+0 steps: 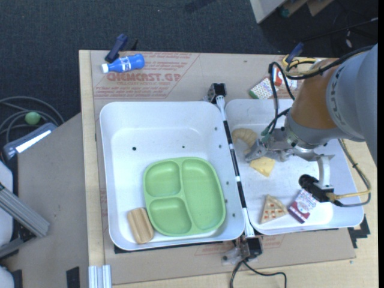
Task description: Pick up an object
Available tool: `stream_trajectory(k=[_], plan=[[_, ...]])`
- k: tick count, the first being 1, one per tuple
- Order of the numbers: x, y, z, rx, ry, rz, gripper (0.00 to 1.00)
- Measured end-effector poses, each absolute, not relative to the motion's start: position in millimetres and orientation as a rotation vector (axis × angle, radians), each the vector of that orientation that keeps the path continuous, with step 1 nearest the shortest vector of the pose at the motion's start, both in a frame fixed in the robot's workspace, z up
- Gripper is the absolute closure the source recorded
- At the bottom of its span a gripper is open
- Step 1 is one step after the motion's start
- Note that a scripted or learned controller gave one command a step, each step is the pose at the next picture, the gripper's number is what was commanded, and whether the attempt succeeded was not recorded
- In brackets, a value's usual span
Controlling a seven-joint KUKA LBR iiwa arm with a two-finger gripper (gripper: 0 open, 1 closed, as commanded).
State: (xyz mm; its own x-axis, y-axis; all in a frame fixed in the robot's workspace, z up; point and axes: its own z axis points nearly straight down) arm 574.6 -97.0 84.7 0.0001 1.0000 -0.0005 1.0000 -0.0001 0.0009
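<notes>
The right bin (342, 218) holds several small objects. A pale yellow wedge (263, 167) lies near its middle left, and a beige lump (243, 137) sits just behind it by the divider. A pizza-slice piece (273, 209) and a red and white packet (302, 205) rest near the front edge. My gripper (264, 150) hangs low over the bin, right above the yellow wedge and beside the beige lump. The grey arm with its orange band (315, 104) covers the bin's back right part.
The left bin (120, 125) holds a green divided plate (183, 195) and a tan bread slice (140, 225) at its front left. A blue and white bottle (123, 63) lies on the bench behind. A small printed box (262, 89) sits behind the right bin. Cables trail near the arm.
</notes>
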Motion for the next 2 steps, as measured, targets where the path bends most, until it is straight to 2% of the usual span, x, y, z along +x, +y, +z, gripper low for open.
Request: stream_trajectory(k=[1, 2], plan=[[559.5, -94, 85, 2.223, 2.222, -0.001, 0.0], [563.6, -96, 99, 2.215, 2.21, 0.01, 1.0]])
